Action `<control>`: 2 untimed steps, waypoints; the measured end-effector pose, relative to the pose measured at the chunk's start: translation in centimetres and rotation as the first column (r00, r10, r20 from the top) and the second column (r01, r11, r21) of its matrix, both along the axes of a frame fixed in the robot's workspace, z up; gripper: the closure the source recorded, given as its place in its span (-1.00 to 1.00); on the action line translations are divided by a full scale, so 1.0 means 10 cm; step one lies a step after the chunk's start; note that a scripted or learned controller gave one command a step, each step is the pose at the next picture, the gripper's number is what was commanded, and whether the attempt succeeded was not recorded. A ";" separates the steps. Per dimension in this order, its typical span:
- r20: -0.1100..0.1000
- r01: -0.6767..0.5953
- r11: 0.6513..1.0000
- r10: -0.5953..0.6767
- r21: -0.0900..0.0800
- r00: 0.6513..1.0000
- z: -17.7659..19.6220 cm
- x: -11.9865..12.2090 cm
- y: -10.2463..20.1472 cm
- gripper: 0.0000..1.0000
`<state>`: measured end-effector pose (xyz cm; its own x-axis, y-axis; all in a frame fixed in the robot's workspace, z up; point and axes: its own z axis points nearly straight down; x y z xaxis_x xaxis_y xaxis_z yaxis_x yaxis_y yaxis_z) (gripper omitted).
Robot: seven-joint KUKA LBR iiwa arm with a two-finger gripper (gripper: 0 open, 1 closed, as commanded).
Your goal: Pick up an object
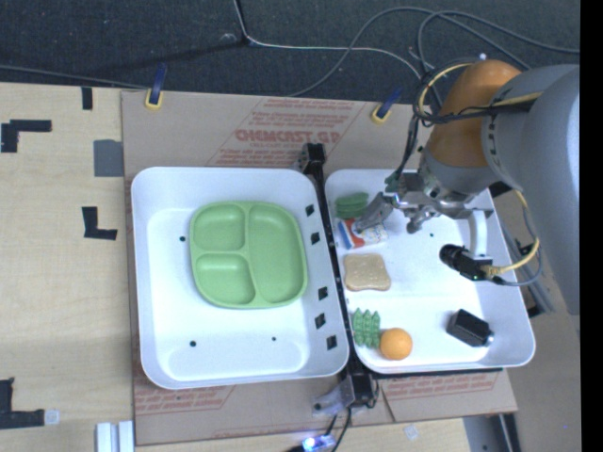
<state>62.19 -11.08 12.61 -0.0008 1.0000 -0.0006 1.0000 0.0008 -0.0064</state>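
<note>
My pincer [377, 217] hangs over the right bin's [509, 351] upper left; whether it grips anything, I cannot tell. The toast slice [366, 273] lies just below it.

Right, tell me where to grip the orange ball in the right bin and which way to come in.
Grip the orange ball across its middle, coming straight down from above. It is round, so any pair of opposite sides works, but the green toy lies close on its left and the bin wall runs just in front. Setting the fingers along the front-back diagonal, away from the toy, looks safest.
</note>
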 end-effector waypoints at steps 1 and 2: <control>0.008 0.000 1.000 0.000 0.001 1.000 -0.40 0.01 0.00 -1.00; 0.021 -0.001 1.000 0.001 -0.003 1.000 -0.23 0.05 -0.01 1.00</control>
<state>62.71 -11.16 10.29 -0.0016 1.0000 -0.0040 0.9999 0.0017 0.0147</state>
